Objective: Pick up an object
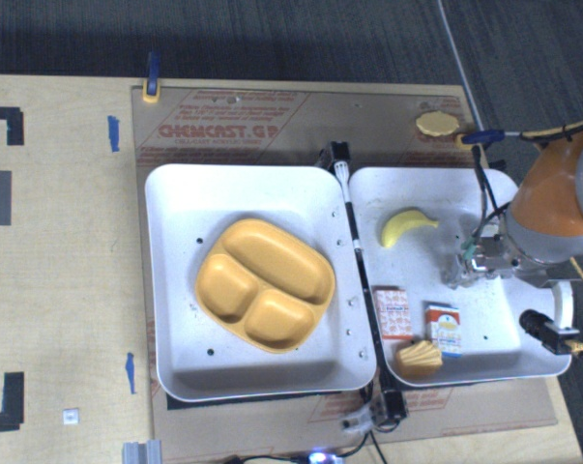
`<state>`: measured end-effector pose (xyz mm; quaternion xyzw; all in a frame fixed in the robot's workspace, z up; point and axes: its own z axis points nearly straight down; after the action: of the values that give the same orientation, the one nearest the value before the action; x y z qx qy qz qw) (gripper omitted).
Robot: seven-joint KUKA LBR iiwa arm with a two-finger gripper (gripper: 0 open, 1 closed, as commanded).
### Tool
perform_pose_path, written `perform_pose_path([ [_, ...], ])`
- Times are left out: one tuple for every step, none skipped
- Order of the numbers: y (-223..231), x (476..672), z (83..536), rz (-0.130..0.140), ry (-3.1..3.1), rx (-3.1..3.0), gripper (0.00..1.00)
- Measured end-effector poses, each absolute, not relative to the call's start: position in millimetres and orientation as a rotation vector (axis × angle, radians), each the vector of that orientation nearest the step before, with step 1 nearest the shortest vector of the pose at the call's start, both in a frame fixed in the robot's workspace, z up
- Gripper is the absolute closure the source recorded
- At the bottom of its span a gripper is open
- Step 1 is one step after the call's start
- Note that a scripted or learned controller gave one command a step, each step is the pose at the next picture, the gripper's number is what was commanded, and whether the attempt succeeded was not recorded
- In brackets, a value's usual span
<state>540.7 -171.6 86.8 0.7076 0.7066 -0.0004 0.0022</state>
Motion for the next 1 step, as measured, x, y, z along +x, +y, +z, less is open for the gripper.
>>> perform_pose_path([
  [-169.9, 541.2, 86.1, 0.002, 2.218, 2.220, 0.00],
])
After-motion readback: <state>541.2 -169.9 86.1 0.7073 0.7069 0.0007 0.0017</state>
